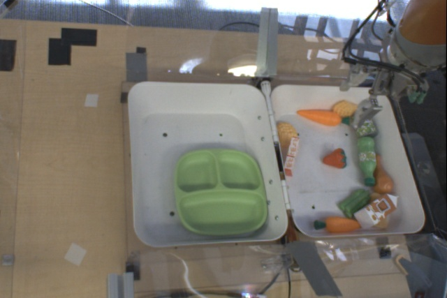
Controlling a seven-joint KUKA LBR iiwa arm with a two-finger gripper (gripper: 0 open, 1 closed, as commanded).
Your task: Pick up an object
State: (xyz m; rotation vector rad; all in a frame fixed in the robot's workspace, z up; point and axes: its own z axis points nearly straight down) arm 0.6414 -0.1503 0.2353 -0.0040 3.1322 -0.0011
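Note:
The right bin [307,209] holds several toy foods. An orange carrot [320,116] and a yellow knobbly piece [344,108] lie near its far edge. A green bottle [366,157] lies along the right side, with a red strawberry-like piece [334,158] in the middle. My gripper [367,112] hangs low over the far right corner, right beside the yellow piece and just above the bottle's top end. Nothing can be seen held in it.
A green divided plate [221,190] lies in the left bin [150,150]. Also in the right bin are a tan bread piece [286,131], a white-red packet [290,154], a green block [354,202], a small carton [378,211] and a second carrot [340,225].

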